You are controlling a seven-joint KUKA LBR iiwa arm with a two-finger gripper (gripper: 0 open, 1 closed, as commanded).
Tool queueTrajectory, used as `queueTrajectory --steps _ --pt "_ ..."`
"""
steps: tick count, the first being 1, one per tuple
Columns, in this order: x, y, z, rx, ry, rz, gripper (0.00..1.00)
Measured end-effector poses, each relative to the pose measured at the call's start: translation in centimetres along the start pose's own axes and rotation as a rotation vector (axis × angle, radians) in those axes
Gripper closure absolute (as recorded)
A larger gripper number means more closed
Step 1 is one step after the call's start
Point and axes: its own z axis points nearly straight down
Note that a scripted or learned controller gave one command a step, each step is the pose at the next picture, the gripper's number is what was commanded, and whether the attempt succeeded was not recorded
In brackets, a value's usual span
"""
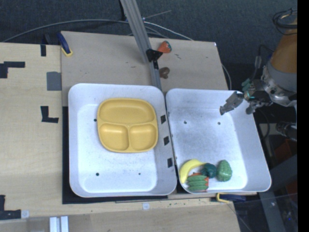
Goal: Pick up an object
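Hovering over the three o'clock rim of the right bin, with the gripper spread wide: one dark finger slanting out over the bin floor, the other beyond the rim. Nothing between them, nothing touched. Grey arm entering from three o'clock, orange band just above the wrist.

Below, a tan wooden bench patched with black tape marks at nine o'clock, a blue-and-yellow clip near eleven o'clock. Dark carpet past the bench at twelve o'clock, crossed by thin cables. A grey metal pole slanting down from twelve o'clock to the seam between the bins, an orange knob just beside it.

Left bin: a yellow three-compartment plate lying flat, toward the twelve o'clock half. Right bin: a cluster of toy food packed into the corner near six o'clock, well apart from the gripper. Yellow banana curving along the nine o'clock side, a green and red piece touching it below, a dark teal piece in the middle, a light green vegetable at the three o'clock end.
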Motion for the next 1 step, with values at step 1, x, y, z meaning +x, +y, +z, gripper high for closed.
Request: queueTrajectory --steps 1 --pt "0.0 0.0 0.0 0.0 0.0 0.0 0.0"
